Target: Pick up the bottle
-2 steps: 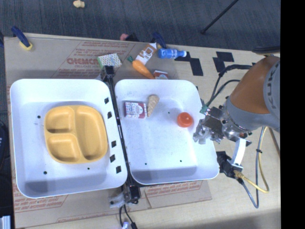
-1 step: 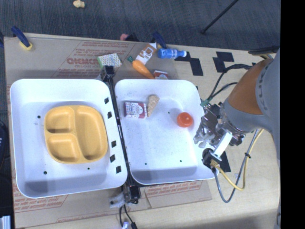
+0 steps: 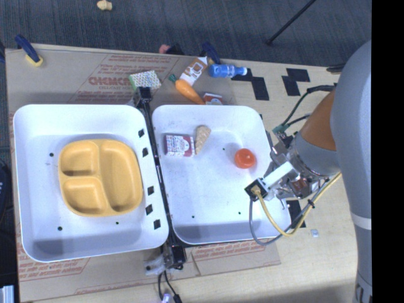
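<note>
The small blue plastic bottle (image 3: 226, 71) lies on its side on the cardboard-covered bench (image 3: 95, 74), outside both bins, just beyond the far edge of the right-hand shallow white bin (image 3: 208, 223) and near that bin's far right corner. Just beside it, toward the left, lie a white-and-orange carton (image 3: 192, 71) and an orange carrot-shaped toy (image 3: 188, 91). Inside the right bin sit a red-and-white packet (image 3: 178, 145), a cream cone-shaped piece (image 3: 201, 137) and a round orange-red ball (image 3: 245, 158). The left white bin (image 3: 38, 245) holds a yellow divided plate (image 3: 101, 175).

My gripper (image 3: 291, 185) hangs at the right bin's right edge, well apart from the bottle; I cannot tell how it is set, and nothing is in it. I judge the task at its approach step, nothing grasped yet. The next move calls for travelling over the bin's far right corner, lining up across the bottle's narrow width, and descending without nudging the carton.
</note>
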Robot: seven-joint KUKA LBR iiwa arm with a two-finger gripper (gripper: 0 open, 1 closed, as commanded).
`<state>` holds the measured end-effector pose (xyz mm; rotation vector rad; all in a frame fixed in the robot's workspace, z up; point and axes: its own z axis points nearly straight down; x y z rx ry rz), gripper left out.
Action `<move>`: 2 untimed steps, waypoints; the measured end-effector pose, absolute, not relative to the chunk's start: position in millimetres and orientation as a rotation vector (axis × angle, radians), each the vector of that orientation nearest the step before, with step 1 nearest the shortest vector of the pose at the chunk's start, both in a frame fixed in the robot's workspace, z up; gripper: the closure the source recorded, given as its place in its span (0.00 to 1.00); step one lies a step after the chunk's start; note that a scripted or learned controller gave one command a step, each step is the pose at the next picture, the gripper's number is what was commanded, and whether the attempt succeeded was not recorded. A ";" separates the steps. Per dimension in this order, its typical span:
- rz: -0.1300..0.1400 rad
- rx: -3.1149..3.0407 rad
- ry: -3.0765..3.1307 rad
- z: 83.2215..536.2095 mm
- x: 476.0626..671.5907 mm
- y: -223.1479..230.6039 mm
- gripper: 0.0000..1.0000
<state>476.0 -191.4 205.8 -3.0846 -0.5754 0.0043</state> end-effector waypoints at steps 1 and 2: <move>0.006 -3.120 -0.327 236.4 476.3 -136.8 1.00; 0.009 -3.119 -0.324 221.6 475.6 -158.2 1.00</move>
